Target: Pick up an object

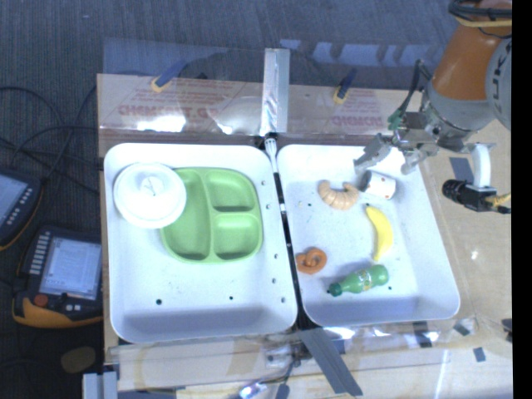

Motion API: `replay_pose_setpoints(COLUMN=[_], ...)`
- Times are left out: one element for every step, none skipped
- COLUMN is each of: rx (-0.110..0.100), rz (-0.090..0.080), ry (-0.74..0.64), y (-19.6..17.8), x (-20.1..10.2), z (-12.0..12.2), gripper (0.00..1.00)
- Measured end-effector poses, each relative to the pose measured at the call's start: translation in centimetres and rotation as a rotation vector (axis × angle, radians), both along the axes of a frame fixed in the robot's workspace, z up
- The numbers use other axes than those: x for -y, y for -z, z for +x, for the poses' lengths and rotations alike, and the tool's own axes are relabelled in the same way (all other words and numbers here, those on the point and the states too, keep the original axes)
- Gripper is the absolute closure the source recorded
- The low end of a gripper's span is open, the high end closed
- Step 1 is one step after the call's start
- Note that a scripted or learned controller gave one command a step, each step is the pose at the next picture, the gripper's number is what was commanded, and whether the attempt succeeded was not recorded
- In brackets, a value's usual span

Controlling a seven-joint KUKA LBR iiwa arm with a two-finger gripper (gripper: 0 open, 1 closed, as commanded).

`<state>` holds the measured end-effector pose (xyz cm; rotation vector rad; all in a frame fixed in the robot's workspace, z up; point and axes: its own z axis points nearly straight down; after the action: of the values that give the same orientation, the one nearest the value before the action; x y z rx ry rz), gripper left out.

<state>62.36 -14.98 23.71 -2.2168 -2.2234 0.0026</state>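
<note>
1. Two shallow white bins sit side by side on a worktop (465, 248), seen from above at a slant.
2. The right bin (432, 248) holds a pale croissant (339, 194), a yellow banana (381, 231), a small brown pretzel-like piece (312, 261), a green bottle (359, 280) lying on its side, and a white cup-like object (382, 184) at the far edge.
3. The pincer (389, 152) hovers just above the white object; whether it is open or closed cannot be told.
4. The objects look like light, stiff plastic toys. The banana and bottle seem smooth and likely slippery; taking hold across the narrow middle would probably be safest.
5. The left bin (125, 306) holds a green divided tray (218, 214) and a white round lid-like dish (150, 193) overlapping its left corner.
</note>
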Motion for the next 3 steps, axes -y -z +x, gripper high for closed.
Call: replay_pose_setpoints(rx=[0.002, 0.000, 0.008], rz=[0.000, -0.002, 0.017], ry=[-0.010, -0.081, 0.047], y=[14.2, 13.6, 14.5], x=[3.3, 4.6, 5.9], z=[-2.7, -2.3, -1.3], gripper=[0.00, 0.00, 0.00])
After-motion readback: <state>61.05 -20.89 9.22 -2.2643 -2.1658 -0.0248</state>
